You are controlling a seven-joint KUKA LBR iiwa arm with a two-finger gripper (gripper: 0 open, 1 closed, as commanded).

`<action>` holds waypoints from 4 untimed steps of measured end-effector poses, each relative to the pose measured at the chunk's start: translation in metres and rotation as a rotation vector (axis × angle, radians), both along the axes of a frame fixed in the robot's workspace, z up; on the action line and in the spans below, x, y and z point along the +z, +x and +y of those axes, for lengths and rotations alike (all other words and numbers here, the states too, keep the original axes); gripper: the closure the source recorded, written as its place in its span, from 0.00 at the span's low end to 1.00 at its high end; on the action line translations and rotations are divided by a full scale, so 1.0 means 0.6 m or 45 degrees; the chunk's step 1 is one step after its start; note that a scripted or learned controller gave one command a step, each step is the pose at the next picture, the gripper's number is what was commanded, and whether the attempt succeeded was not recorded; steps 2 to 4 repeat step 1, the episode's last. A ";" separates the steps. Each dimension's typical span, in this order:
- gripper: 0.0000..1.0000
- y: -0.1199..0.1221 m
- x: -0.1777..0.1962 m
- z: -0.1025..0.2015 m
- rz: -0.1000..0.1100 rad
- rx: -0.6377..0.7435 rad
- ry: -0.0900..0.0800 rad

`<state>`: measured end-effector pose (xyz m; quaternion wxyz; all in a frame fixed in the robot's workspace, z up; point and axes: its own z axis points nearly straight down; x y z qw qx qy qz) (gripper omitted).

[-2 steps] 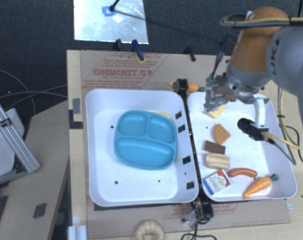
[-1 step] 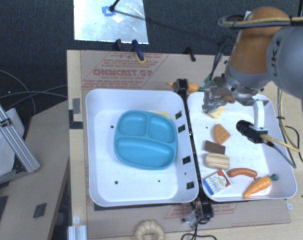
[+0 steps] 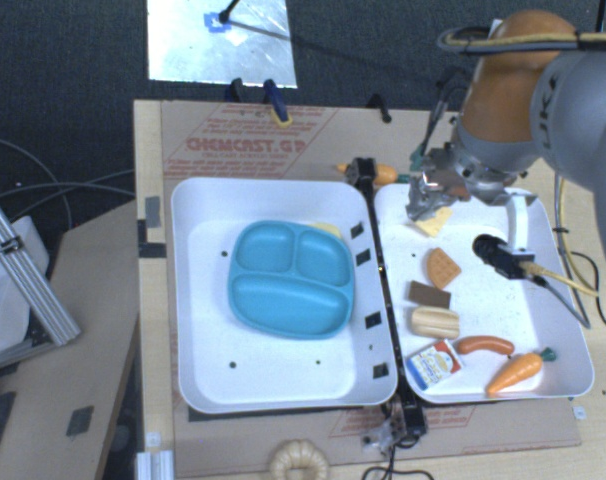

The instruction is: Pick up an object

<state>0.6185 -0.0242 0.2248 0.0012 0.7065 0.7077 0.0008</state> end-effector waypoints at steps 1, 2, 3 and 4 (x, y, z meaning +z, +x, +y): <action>1.00 -0.006 -0.017 0.015 0.002 0.004 0.001; 1.00 -0.006 -0.017 0.015 0.002 0.004 0.001; 1.00 -0.006 -0.017 0.015 0.002 0.004 0.001; 1.00 -0.006 -0.017 0.015 0.002 0.004 0.001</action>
